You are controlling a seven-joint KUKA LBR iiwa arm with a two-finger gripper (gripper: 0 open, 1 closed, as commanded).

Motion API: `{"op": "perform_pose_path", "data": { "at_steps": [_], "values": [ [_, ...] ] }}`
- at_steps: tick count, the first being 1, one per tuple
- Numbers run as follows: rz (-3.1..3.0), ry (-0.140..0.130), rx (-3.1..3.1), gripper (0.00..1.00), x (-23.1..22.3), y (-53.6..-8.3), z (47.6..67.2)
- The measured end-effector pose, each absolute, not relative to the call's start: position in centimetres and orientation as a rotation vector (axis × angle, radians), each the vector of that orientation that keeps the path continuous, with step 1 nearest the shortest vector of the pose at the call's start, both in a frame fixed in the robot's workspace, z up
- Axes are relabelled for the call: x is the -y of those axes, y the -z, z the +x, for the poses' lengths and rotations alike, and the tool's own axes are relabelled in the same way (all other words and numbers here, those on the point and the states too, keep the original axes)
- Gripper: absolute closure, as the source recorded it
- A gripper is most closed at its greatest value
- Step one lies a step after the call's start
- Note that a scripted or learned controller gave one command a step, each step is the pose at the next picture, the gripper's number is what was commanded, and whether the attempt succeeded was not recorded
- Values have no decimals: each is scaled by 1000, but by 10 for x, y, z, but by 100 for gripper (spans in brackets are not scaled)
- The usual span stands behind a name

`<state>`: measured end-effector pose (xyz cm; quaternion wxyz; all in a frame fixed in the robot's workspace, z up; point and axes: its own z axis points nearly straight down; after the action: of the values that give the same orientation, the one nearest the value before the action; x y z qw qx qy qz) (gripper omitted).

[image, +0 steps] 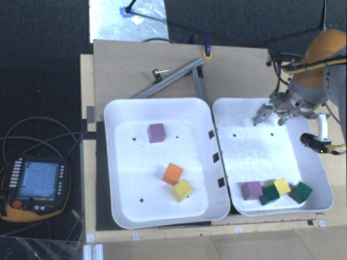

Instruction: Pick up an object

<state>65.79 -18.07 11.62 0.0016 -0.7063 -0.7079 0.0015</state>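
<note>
Seven unlabelled cubes, pincer (272,116) spread, holding nothing

Arm (320,64) reaches in from right — pincer (271,116) low, fingers spread, nothing between.

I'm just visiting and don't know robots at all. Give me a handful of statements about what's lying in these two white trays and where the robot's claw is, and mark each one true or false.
1. The left bin holds three blocks: a purple block, an orange block and a yellow block. True.
2. The orange block lies far from the yellow block. False: they sit right next to each other.
3. The right bin holds four blocks along its near edge. True.
4. The gripper holds a green block. False: nothing is between its open fingers; it is above the right bin's far end.
5. All blocks in the right bin are green. False: one is purple, one yellow.
</note>
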Motion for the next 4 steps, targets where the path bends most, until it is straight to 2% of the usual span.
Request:
{"op": "perform_pose_path", "data": {
  "at_steps": [1, 2, 3, 4],
  "values": [
    [-2219, 4, 2231, 100, 181, -132, 661],
    [-2222, 8, 2234, 100, 181, -197, 669],
    [-2220, 6, 2232, 100, 182, -233, 671],
    [-2210, 2, 2232, 100, 131, -224, 668]
  ]
}}
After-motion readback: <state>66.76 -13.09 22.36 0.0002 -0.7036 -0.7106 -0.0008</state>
